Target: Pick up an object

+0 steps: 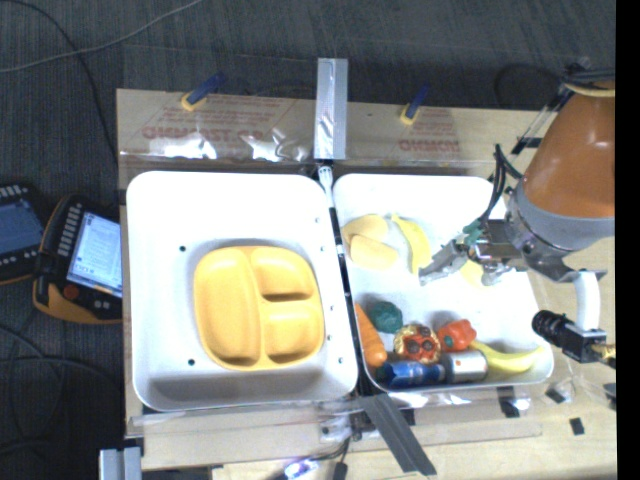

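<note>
**Right bin: light toy food, awkward shapes**

You have the gripper [452, 259] low over the right bin [440, 190], just right of the pale yellow pieces [378, 240]. Its fingers [440, 265] look slightly parted with nothing between them.

The pickable objects crowd the bin's near wall: carrot [368, 342], green piece [386, 317], red tomato-like piece [456, 335], blue-and-silver can [432, 371], banana [510, 359]. All likely light, hard, slick plastic. Rounded ones may squirt out; take hold across the narrow middle. The yellow tray [260, 303] sits in the left bin [170, 203].
</note>
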`<move>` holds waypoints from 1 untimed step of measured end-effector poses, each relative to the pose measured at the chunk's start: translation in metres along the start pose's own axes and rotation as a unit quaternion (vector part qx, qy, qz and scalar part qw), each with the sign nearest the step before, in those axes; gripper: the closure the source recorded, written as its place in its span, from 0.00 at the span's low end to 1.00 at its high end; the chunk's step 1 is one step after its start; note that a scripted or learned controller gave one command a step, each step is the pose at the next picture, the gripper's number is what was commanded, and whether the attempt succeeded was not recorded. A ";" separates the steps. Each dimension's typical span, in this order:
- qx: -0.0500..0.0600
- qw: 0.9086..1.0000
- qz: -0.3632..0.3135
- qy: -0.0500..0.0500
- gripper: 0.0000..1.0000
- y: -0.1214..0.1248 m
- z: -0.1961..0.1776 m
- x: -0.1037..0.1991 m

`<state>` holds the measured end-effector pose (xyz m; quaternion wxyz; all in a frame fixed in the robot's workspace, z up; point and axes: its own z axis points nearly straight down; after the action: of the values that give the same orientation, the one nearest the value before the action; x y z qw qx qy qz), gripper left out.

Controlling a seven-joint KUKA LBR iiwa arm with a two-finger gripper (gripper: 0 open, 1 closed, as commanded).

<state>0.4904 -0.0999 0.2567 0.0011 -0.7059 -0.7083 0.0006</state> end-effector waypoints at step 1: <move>0.000 0.999 -0.050 -0.001 0.00 0.057 0.014 0.001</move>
<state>0.5478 -0.0988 0.2422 0.0004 -0.6694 -0.7429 0.0006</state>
